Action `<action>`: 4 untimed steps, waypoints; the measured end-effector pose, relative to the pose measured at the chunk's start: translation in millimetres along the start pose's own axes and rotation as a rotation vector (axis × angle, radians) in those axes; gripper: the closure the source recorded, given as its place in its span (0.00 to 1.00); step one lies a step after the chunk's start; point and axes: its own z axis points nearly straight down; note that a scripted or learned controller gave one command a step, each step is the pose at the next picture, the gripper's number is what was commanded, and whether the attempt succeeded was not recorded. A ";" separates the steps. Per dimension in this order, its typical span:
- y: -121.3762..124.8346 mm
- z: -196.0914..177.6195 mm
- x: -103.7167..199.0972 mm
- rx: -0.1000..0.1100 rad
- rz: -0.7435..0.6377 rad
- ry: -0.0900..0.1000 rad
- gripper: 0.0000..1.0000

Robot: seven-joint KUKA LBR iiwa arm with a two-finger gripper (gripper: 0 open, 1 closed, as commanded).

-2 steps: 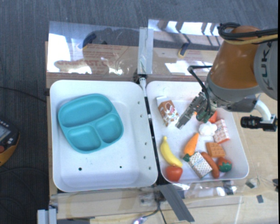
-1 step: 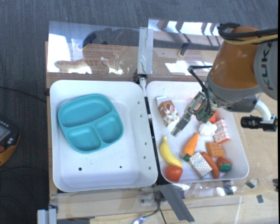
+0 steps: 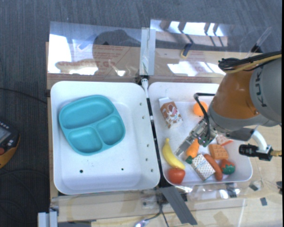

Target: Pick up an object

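The robot's thick rounded grey arm [image 3: 270, 86] bears dark lettering on its casing. A broad glossy orange band [image 3: 232, 98] wraps it above the wrist. Black cables [image 3: 241, 60] loop along its upper side. Its small metallic silver two-finger gripper [image 3: 193, 143] has slim, shiny fingers and dark fittings.

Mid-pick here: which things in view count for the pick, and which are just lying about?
For the pick:
gripper
carrot by its tip
banana
tomato
snack packet
waffle
right bin, holding these

Lying about:
blue tray in left bin
handset on the floor
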 end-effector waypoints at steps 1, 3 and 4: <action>-32.7 41.1 -11.2 -0.010 0.008 -0.008 0.00; 42.7 29.4 -38.9 -0.012 -0.002 -0.017 1.00; 42.6 29.4 -38.9 -0.012 -0.002 -0.017 0.00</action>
